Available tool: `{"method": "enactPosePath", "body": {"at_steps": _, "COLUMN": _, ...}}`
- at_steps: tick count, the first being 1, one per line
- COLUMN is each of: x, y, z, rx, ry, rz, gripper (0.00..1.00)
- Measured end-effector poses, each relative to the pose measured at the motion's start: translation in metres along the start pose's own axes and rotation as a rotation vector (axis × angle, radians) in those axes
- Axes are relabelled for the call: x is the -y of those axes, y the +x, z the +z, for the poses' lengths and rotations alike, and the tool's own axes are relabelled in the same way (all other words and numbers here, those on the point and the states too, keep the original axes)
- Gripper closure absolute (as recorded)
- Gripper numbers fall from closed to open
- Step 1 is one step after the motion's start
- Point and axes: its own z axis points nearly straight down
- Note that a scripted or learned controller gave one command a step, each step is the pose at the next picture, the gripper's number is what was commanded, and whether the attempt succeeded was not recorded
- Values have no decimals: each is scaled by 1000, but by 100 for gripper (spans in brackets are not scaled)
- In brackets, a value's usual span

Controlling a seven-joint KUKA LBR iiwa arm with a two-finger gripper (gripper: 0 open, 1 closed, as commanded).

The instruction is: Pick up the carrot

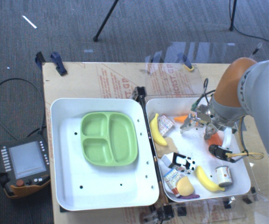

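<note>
Carrot (pixel 182 118): a small orange piece lay near the back wall of the right bin (pixel 246 171), just left of the tool (pixel 200 123) and right of a small white packet (pixel 165 123). Only part of it showed; the metal of the tool crossed in front of its right end. A second orange-red object (pixel 214 136) sat under the wrist, too hidden to name.

Camera view, from above at a slant. The arm (pixel 246 92) reached in from the right, orange band uppermost. The tool hung low over the back of the right bin. Whether it was open or closed could not be told from here, and nothing could be seen held in it.

Other contents of the right bin: a banana (pixel 157 131) along the left wall, a second banana (pixel 207 179) near the front, a black-and-white carton (pixel 183 162), a small can (pixel 223 175), a yellowish round fruit (pixel 185 186). The left bin (pixel 69 185) held a green divided plate (pixel 109 138).

Handling, as a judgement: likely a light toy carrot, stiff, smooth and tapered, so prone to slip toward the thin end. Best taken across the thicker middle, fingers square to its long axis. The nearby wall and packet left little room.
</note>
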Motion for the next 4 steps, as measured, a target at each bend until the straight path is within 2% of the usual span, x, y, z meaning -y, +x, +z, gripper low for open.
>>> {"method": "enactPosePath", "body": {"at_steps": 1, "x": -25, "y": 28, "z": 2, "rx": 7, "ry": 0, "rz": 190, "gripper": 0}}
{"method": "enactPosePath", "body": {"at_steps": 2, "x": -25, "y": 28, "z": -8, "rx": 9, "ry": 4, "rz": 183, "gripper": 100}}
{"method": "enactPosePath", "body": {"at_steps": 3, "x": -25, "y": 29, "z": -8, "rx": 10, "ry": 5, "rz": 182, "gripper": 0}}
{"method": "enactPosePath", "body": {"at_steps": 4, "x": -14, "y": 1, "z": -3, "rx": -7, "ry": 1, "rz": 276, "gripper": 0}}
